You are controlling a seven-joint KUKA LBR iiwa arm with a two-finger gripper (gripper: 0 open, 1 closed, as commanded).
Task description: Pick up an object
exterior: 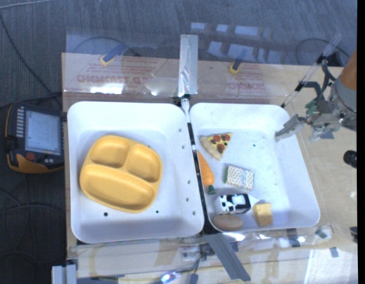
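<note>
The right bin (300, 176) holds several toy foods. A pizza slice (216, 144) lies at its upper left, with an orange carrot (206, 171) along the left wall. Near the middle is a square speckled cracker (239, 177). At the front lie a black-and-white cow toy (234, 203), a brown oval piece (229, 222) and a yellow cheese block (263, 213). My gripper (303, 132) hangs over the bin's upper right rim, far from the foods. It is open and nothing is between its fingers.
The left bin (81, 223) holds a yellow divided plate (120, 172). A handheld control pendant (33, 136) lies on the floor to the left of the bench. Clear plastic sheets and tape stand behind the bins.
</note>
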